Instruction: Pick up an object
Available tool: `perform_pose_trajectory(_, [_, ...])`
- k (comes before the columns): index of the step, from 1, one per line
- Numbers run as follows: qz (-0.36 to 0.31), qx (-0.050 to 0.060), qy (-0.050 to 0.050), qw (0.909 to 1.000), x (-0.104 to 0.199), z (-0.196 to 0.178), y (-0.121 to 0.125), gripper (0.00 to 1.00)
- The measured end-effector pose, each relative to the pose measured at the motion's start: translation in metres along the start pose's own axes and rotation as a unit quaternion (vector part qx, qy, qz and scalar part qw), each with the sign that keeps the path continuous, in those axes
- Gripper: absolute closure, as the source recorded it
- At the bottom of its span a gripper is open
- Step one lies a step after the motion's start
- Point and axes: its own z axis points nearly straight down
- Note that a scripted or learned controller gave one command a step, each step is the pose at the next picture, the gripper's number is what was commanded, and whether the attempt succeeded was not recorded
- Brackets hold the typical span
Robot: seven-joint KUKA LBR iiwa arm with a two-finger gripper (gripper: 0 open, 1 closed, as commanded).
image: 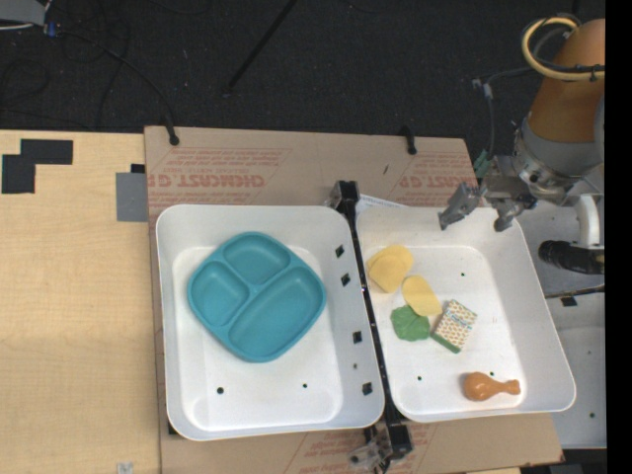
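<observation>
my two-finger pincer (483, 212) hangs over the far rim of the right shallow white bin (538, 309), its grey fingers spread apart with nothing between them. above it my wrist shows its orange band (571, 107). in that bin, well below my pincer, lies a cluster: a pale yellow rounded piece (391, 267), a second smaller yellow piece (422, 295) touching it, a green leafy-looking piece (410, 324) just under that, and a small patterned green-and-white packet (455, 325) beside them. an orange drumstick-shaped toy (488, 387) lies apart near the front corner. the left white bin (178, 265) holds a teal plastic divided plate (257, 295) with three compartments.
</observation>
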Motion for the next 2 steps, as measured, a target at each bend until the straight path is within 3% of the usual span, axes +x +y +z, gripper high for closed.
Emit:
perform_pose_trajectory(1, [-0.001, -0.005, -0.001, 1.0000, 0.000, -0.006, 0.002, 0.00])
perform_pose_trajectory(2, [0.000, -0.002, -0.001, 1.0000, -0.008, 0.053, 0.004, 0.00])
